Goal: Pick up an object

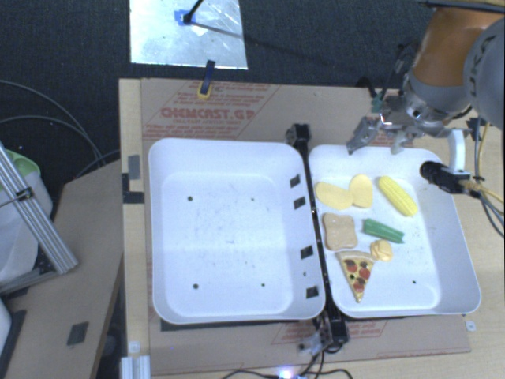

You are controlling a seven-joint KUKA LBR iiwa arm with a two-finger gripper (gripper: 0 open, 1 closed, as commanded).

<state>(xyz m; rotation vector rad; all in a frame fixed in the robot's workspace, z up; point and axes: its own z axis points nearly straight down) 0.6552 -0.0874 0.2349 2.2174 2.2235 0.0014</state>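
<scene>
Camera view: the hand point(380, 135) is seen at the upper right, above the far rim of the right bin point(454, 251), and its two grey fingers point(360, 138) are spread apart with nothing gripped between them. It is carried by the grey arm point(473, 46) with its orange band, which enters from the right edge.

Below the hand, several toy food pieces are laid on the right bin's floor, well apart from the fingers. A pale yellow flat piece point(334, 196) is found near the bin's left wall, with a smaller yellow piece point(361, 190) touching its right side. A corn cob point(398, 195) is placed just to the right of these, tilted. A slice of toast point(340, 231) lies beneath the yellow pieces, and a green pod-shaped piece point(383, 230) is set just beside it on the right. A small tan piece point(381, 250) is seen under the green one, and a pizza slice point(357, 273) lies nearest the camera, pointing down.

The left bin point(170, 164) is joined to the right one along a black-clipped seam. Both bins are borne on a cardboard sheet point(213, 105) over the counter point(87, 235).
</scene>
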